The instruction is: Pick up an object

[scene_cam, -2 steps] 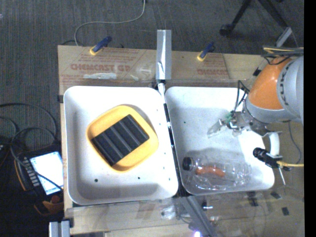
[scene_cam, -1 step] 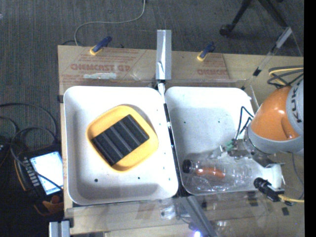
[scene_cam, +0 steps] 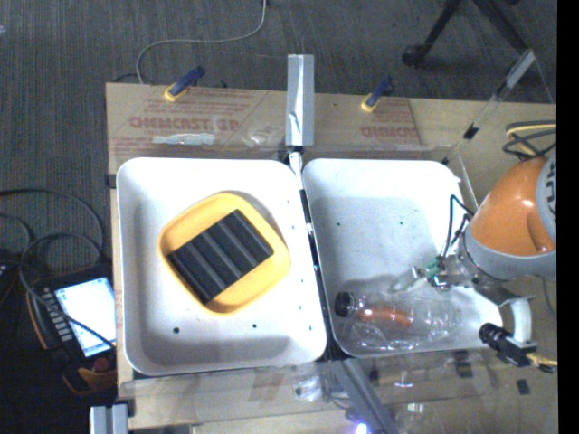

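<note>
1. tablet-like device (scene_cam: 80, 313), screen lit, lying on the dark floor at far left, beside loops of black cable.
2. tabletop (scene_cam: 226, 116), brown board surface with faded red lettering, bearing two blue-and-yellow clamps along its far edge, one at the left (scene_cam: 184, 83) and one further right (scene_cam: 377, 94).
3. left bin (scene_cam: 136, 242), shallow, white, rounded corners; a few small dark specks on its floor.
4. yellow object (scene_cam: 226, 251), rounded-square, with a black ribbed panel on top; lies in the middle of the left bin, turned at an angle to the bin walls.
5. metal strip (scene_cam: 299, 98), upright-looking grey bar at the far edge, in line with the seam where the two bins meet.
6. right bin (scene_cam: 380, 215), white, touching the left bin along its side; far half bare.
7. clear plastic bottle (scene_cam: 398, 316), crumpled, black cap pointing left, something reddish inside; lies on its side along the near wall of the right bin.
8. arm (scene_cam: 511, 215), grey with orange band, over the right bin's right edge.
9. claw (scene_cam: 432, 275), down in the right bin just beside the bottle's upper right end; spread of its grip cannot be told, nothing seen in its grasp.
</note>
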You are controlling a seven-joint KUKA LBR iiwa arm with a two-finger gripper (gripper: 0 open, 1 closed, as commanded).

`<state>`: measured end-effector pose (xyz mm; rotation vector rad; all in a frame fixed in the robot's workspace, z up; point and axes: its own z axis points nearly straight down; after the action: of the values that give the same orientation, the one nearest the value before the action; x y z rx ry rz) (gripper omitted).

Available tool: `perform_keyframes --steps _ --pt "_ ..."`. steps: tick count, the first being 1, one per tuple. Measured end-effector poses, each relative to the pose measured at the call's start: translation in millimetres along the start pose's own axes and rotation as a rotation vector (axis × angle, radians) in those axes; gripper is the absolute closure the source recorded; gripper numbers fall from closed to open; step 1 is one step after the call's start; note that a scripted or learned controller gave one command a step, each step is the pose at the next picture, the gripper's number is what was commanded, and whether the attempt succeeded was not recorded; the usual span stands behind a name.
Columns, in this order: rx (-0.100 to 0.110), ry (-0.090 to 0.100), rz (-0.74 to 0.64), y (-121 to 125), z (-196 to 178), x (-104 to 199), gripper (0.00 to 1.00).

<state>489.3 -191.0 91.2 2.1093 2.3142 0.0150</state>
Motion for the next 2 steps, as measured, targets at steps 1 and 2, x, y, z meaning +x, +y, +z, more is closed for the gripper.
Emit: perform_keyframes --steps 1,2 --pt "0.013 0.011 0.519 51 1 -13 0.0" --pt "0.016 -0.002 0.254 98 -48 45 0.0"
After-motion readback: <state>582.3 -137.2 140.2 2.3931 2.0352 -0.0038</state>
